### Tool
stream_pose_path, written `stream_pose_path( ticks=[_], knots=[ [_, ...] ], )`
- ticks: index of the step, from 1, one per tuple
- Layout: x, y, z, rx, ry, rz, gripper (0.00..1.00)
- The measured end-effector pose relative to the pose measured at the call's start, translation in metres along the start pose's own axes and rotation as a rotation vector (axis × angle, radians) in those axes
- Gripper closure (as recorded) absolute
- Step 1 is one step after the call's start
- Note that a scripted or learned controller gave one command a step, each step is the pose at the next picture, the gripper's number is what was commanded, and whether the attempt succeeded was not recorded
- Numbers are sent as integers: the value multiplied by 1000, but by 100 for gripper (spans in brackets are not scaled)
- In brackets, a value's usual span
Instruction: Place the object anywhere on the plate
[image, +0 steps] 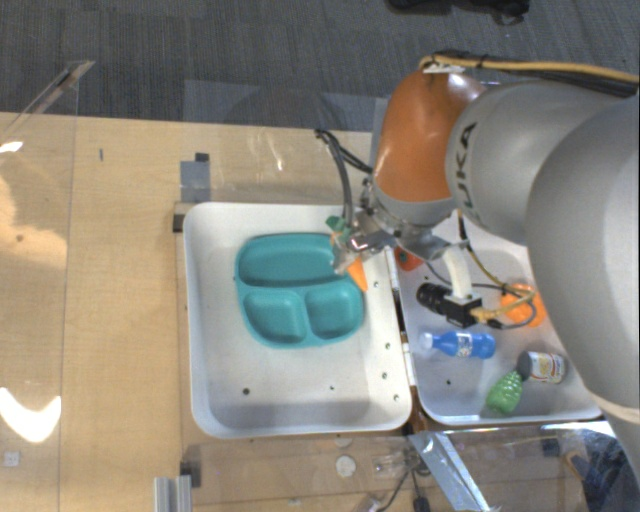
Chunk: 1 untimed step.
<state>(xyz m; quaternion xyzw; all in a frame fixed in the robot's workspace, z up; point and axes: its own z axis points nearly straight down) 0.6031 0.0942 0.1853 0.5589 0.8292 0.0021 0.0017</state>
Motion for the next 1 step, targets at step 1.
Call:
stream_pose_path(
  ticks=[1],
  knots=[
    [0,0,0,0,0,1,0]
  ],
)
